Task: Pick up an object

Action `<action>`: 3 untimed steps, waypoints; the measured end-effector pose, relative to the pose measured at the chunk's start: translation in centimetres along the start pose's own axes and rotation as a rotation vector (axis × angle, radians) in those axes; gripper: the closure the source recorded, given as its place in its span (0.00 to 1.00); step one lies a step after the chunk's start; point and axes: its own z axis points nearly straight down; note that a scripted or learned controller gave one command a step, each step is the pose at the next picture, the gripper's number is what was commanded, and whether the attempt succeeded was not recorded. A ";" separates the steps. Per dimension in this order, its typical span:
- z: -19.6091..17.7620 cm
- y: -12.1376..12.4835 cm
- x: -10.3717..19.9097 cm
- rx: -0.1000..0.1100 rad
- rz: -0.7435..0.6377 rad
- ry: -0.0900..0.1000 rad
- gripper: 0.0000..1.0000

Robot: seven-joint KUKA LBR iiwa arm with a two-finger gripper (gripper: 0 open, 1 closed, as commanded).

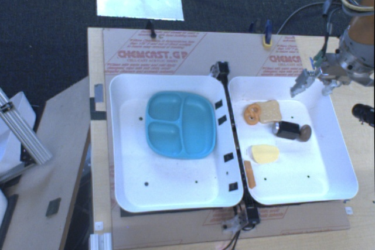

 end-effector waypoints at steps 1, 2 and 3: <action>-0.8 0.2 0.1 -0.012 -0.003 -0.002 0.00; 4.2 -0.7 0.0 -0.009 0.000 -0.001 0.00; 9.2 -1.7 0.2 -0.008 0.000 -0.001 0.00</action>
